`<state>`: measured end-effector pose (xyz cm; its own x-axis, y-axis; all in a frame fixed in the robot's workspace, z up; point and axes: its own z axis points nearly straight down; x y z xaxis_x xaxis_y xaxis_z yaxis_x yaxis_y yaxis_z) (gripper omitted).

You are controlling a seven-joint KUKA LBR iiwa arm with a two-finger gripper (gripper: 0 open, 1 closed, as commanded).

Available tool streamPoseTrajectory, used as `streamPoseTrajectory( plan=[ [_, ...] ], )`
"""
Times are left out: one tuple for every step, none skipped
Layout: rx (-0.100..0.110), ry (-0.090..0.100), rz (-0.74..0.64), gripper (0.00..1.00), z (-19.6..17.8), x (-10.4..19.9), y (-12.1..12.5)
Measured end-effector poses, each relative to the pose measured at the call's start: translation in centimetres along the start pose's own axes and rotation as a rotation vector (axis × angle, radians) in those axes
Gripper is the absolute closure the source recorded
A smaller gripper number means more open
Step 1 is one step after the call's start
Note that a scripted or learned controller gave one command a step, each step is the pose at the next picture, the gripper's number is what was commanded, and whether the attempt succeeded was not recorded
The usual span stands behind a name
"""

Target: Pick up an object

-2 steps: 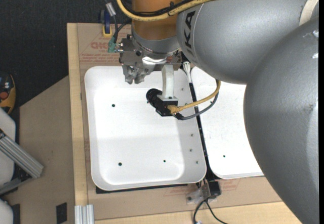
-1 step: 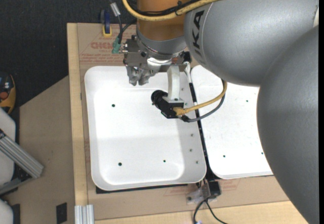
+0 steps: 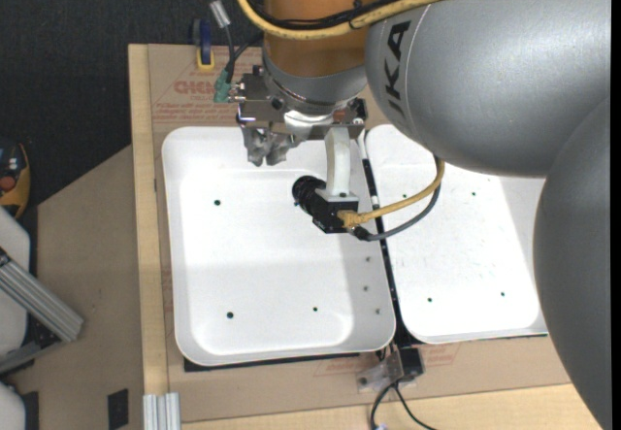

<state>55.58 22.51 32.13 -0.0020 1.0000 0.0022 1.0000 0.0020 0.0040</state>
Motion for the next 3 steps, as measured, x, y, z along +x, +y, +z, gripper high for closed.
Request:
streamPoseTrajectory(
  plan=[
    [-0.001, -0.001, 0.005, 1.00, -3.1, -3.7, -1.3],
    [0.014, -0.005, 0.000, 1.00, 5.2, -0.3, 1.9],
    [0.005, -0.002, 0.005, 1.00, 2.3, -3.1, 0.4]
  ],
)
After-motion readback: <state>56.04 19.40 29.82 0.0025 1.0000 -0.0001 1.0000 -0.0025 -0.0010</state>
